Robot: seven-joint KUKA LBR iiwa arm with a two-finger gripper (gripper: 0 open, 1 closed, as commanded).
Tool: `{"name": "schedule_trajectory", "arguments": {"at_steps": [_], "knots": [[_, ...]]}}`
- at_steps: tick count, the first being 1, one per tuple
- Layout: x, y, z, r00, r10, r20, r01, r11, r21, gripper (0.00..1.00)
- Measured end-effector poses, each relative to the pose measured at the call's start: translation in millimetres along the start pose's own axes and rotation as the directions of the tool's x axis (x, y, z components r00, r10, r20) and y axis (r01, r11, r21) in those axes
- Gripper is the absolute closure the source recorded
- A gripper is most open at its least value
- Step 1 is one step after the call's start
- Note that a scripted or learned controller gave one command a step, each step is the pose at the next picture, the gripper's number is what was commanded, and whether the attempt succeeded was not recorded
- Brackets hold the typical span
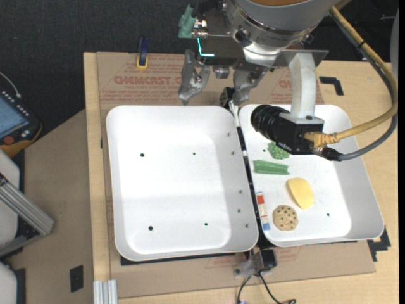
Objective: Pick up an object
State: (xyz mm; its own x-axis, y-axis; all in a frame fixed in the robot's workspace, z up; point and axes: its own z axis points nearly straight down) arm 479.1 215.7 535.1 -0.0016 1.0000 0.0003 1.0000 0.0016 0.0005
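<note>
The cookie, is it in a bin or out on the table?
In a bin. The cookie lies flat on the floor of the right bin, near its front edge, just below the yellow piece.

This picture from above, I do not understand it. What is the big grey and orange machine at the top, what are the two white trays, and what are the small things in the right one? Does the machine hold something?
The big grey and orange shape is a robot arm reaching in from the right. One fixed camera looks down on the bench at a slant. At the arm's end is a two-finger gripper, its hand. It hangs above the far edge where the two trays meet, and nothing shows between its fingers. The black tube beside it is a device fixed to the arm. The left bin and the right bin are shallow white trays. In the right one lie a green bean pod, a small green leafy piece, a yellow lemon-like piece and a cookie, apparently toy food.
</note>
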Motion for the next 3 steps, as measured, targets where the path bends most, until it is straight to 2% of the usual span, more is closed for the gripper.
{"name": "schedule_trajectory", "arguments": {"at_steps": [1,2,3], "knots": [[1,0,-11,1.0,-0.002,-0.002,0.002,1.0,-0.004,1.0],[9,-1,117,1.0,0.002,0.007,-0.002,1.0,0.015,1.0],[9,0,-2,1.0,0.0,-0.007,0.0,1.0,-0.013,1.0]]}}
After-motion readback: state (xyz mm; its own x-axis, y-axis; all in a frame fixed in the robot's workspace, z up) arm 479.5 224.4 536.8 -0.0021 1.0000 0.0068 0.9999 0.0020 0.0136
